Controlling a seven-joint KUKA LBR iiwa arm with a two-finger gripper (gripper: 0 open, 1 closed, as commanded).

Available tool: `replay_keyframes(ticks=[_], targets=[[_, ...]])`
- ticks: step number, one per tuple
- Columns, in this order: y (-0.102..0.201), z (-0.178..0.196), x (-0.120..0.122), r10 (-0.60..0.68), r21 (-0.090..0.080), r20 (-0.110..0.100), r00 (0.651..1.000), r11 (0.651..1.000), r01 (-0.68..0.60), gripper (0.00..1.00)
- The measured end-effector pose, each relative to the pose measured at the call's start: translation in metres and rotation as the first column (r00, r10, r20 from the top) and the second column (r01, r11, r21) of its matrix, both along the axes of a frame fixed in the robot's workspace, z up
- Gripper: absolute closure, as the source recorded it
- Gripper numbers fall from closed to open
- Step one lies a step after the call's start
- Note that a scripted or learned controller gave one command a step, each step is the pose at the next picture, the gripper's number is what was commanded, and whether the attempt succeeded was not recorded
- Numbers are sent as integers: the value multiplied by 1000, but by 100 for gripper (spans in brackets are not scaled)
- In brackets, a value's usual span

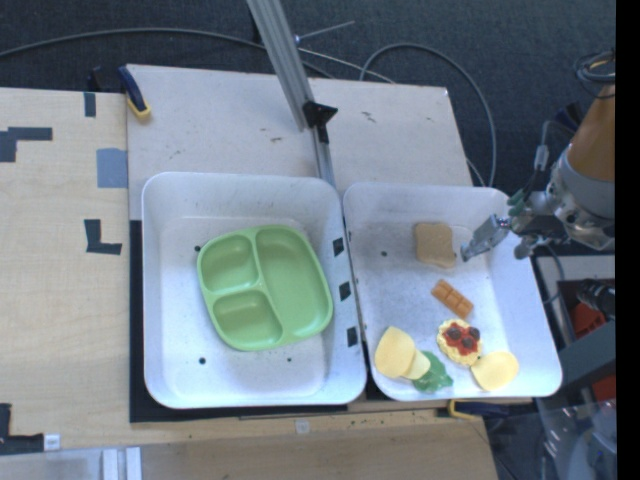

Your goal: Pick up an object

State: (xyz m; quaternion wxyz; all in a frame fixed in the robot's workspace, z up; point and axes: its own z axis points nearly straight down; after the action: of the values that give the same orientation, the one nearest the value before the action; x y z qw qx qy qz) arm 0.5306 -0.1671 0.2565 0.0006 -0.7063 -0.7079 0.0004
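Note:
The right bin (400, 203) holds a tan bread slice (435, 243), a small orange piece (452, 297), a round yellow item with red topping (460, 341), a yellow wedge (395, 352), a green leaf-like bit (433, 376) and a pale yellow disc (495, 370). My gripper (503, 243) hangs over the bin's right side, just right of the bread slice. Its fingers look spread apart with nothing between them. The bread lies a short way left of the nearer finger (484, 239).
A green divided plate (265, 288) lies in the left bin (160, 268). A slanted metal pole (285, 48) rises behind the bins, with cables (440, 63) on the dark floor. A blue and yellow clamp (135, 93) sits at the bench's far left corner.

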Motion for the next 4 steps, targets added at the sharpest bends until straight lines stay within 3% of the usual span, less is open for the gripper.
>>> replay_keyframes(ticks=[1,3,4], targets=[[0,0,0,0,0,0,1000,1000,0,0],[-4,-128,-6,-1,1,-8,1000,1000,1,0],[-6,-166,-5,-2,-7,7,1000,1000,2,0]])
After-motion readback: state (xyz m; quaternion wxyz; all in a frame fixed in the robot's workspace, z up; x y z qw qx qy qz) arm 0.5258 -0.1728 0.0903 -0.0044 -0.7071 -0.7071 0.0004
